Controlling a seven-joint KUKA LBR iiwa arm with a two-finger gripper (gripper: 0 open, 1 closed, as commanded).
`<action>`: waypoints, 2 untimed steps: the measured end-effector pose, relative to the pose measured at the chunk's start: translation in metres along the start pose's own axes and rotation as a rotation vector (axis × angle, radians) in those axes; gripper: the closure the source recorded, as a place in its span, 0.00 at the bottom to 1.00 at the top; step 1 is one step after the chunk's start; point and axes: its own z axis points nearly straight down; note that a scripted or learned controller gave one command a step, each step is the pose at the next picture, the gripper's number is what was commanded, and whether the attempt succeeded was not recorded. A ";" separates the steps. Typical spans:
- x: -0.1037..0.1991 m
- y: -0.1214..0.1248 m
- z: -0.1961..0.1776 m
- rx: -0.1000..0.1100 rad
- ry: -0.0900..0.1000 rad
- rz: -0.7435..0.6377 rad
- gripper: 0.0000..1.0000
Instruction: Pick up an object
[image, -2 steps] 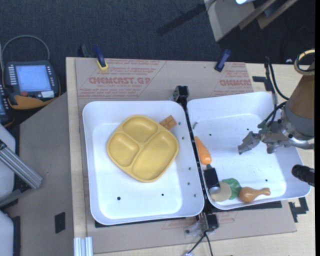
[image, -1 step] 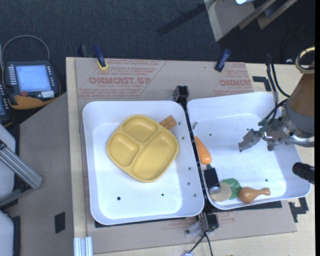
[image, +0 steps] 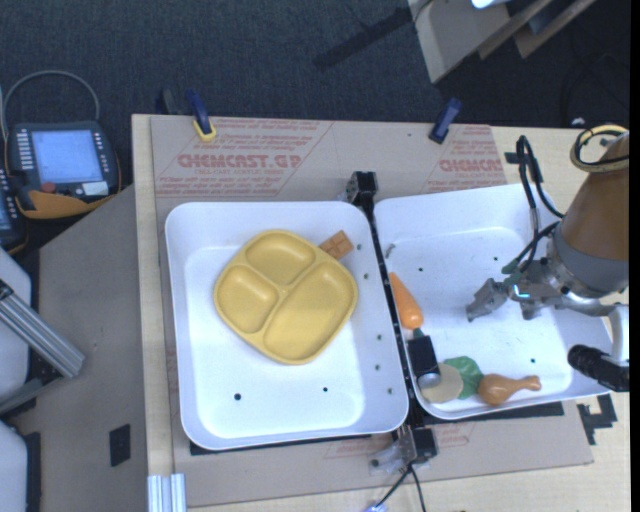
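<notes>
The arm (image: 600, 215) enters from the right, its orange band topping a grey wrist section that slants down and to the left. Black cables loop along its left side toward the wrist. At its end the gripper (image: 487, 301) points leftward and low. The fingers (image: 483, 297) appear as a pale grey metal tip with nothing visible between them; their spread is too small and blurred to judge. Just right of the fingers a small bluish light glows on the gripper body.
</notes>
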 end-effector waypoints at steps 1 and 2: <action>0.002 -0.001 0.043 -0.001 0.000 -0.001 0.00; 0.001 0.000 0.086 -0.007 -0.002 0.002 0.00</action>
